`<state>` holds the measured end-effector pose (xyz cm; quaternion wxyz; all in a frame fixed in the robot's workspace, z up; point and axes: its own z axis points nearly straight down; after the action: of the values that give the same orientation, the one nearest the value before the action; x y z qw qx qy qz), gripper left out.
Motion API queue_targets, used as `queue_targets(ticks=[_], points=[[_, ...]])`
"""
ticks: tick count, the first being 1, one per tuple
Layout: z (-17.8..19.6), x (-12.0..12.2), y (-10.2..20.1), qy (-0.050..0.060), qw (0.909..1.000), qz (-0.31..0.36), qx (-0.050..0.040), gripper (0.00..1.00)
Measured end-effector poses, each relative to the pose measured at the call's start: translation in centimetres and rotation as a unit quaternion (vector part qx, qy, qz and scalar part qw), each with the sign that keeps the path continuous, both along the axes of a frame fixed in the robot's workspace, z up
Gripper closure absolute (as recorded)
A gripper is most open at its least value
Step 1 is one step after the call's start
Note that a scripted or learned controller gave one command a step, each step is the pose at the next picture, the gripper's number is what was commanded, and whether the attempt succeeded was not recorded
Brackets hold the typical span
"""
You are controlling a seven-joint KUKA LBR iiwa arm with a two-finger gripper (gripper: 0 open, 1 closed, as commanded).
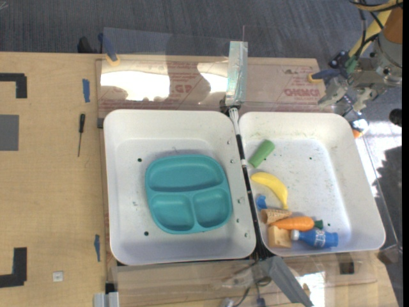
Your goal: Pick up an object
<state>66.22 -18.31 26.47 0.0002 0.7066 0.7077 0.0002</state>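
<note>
The right bin [339, 165] holds several toy items along its left and front side. A green cylinder [262, 153] lies near the divider, with a yellow banana [270, 186] just in front of it. Closer to the front lie an orange carrot [294, 223], a blue bottle [317, 238], a small blue piece [261, 201] and tan blocks [277, 235]. My gripper [355, 98] hangs at the upper right, over the far right corner of that bin and well away from the items.
The left bin [121, 146] holds a teal divided plate [188, 192]. A clear panel [166, 82] stands behind the bins. Cables and clamps [370, 18] sit at the top right. A screwdriver [80, 133] lies on the wooden bench to the left.
</note>
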Motion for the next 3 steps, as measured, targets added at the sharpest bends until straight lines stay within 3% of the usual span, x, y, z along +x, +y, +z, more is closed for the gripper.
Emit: queue_targets(ticks=[1,2,3], points=[[-15.9,-4.3,0.9,0.007,0.9991,-0.041,0.0012,0.0],[-16.1,-4.4,8.8,0.001,0.9995,0.032,0.0015,0.0],[-17.7,-7.6,8.6,-0.003,1.0,-0.002,0.0,0.0]])
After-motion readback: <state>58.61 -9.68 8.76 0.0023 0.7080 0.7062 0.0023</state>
